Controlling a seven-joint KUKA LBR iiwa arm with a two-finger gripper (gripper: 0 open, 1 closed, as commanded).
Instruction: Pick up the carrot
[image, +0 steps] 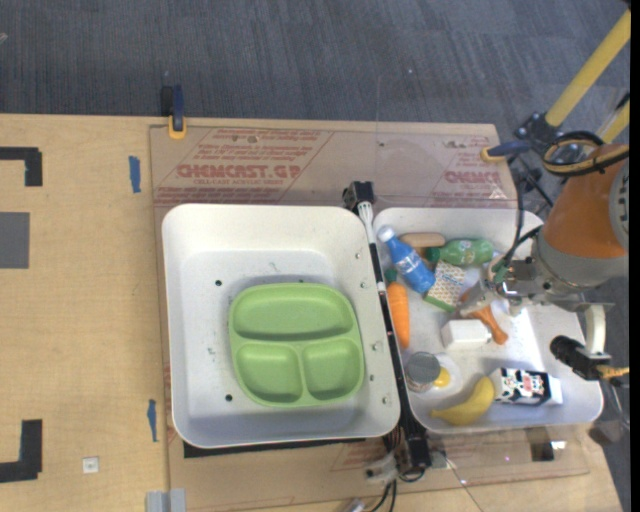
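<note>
Camera view, looking down at a slant: you have two white bins side by side on the bench. Left bin (190, 300) carries a green tray (296, 343) with three compartments, sitting a little low of centre.

Right bin (575, 400) is the cluttered one. Carrot (400, 313) lies along its left wall, roughly upright in the frame, thick end toward the top, just below a blue bottle (407, 260) that tilts toward the bin's top-left corner. Below the carrot you see a small can (422, 371), and beside that a banana (468, 402) curving along the lower edge. A black-and-white carton (524, 386) lies right of the banana. A white block (466, 333) lies mid-bin, a green packet (466, 251) near the top wall.

Arm (585, 225) comes in from the right, orange band over the bin's right side. Gripper (508, 290) hangs over the middle-right of the bin, near an orange piece (492, 324), well apart from the carrot. You cannot tell from this angle how it is set; nothing is visibly held
</note>
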